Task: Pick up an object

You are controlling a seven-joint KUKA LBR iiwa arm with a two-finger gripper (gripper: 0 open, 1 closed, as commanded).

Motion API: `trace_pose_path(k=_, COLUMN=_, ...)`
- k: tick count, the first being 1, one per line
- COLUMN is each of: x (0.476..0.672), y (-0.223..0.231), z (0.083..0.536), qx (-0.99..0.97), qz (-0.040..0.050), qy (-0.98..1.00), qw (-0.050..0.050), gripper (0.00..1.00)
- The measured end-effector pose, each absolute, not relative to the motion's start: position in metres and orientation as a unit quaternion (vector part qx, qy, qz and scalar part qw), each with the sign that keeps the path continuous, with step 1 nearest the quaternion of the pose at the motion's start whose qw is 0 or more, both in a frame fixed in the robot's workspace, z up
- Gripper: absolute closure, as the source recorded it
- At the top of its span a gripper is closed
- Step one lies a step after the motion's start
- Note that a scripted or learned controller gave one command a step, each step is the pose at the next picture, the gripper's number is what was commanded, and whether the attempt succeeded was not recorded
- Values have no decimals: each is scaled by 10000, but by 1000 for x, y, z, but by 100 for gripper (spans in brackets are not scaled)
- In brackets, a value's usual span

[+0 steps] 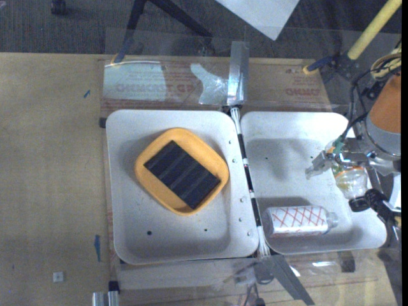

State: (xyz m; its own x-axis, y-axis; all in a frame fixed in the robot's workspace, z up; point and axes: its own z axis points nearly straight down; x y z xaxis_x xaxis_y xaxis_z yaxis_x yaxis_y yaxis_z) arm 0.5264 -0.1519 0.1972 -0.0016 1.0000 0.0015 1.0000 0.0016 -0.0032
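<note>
Camera view: the gripper (pixel 326 161) is seen over the right bin (pixel 280 132), its grip undeterminable, with the bottle (pixel 299 220) lying below it, where a rolling miss is judged likely.

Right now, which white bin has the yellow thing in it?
The left bin. It holds the yellow object with the dark ribbed top. The right bin holds a clear bottle with a red crisscross label, lying on its side.
</note>
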Motion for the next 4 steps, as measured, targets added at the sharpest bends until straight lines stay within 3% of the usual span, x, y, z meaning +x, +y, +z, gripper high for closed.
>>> trace_pose_path(k=1, x=573, y=-184, z=166, qx=-7104, qz=-2, qy=-7038, qw=-6, gripper=0)
trace_pose_path(k=2, x=605, y=-211, z=127, qx=-7232, qz=-2, qy=-6907, qw=-9, gripper=0)
trace_pose_path(k=3, x=615, y=-173, z=175, qx=-6033, qz=-4, qy=-7975, qw=-22, gripper=0)
trace_pose_path(k=4, x=643, y=-188, z=156, qx=-5900, qz=-1, qy=-8074, qw=-23, gripper=0)
